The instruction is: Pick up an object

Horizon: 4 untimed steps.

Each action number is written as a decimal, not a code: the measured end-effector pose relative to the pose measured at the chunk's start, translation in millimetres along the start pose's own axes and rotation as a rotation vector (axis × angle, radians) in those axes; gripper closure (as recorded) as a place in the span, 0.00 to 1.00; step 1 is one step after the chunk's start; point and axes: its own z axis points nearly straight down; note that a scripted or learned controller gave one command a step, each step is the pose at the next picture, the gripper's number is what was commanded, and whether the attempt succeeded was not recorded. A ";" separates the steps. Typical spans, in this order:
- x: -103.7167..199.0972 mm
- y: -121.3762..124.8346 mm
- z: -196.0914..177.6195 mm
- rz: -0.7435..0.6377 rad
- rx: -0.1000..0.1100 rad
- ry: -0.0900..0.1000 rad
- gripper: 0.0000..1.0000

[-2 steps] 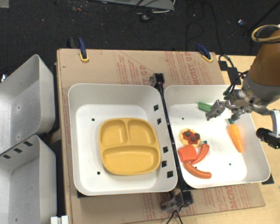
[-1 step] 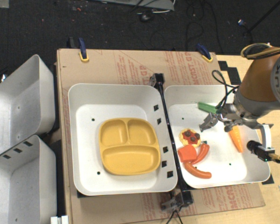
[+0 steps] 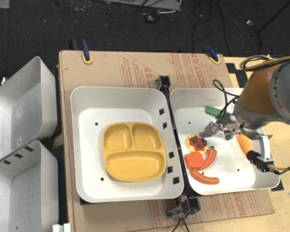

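I see open floor at the right bin's [image 3: 232,187] lower right; toys [image 3: 201,159] crowd its lower left, arm [image 3: 266,93] blocks the upper right.

**Materials and finishes on the bench**

Smooth, slightly glossy white plastic is seen in both bins [image 3: 121,96]. The yellow divided tray [image 3: 134,151] appears as matt moulded plastic. The bench top [image 3: 135,66] looks like rough printed brown cardboard. A glossy sheen is shown by the red and orange toy foods [image 3: 203,166]. The arm [image 3: 266,93] is finished in smooth painted metal
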 end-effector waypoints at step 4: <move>-1.9 12.9 -152.9 -0.005 0.007 -0.002 1.00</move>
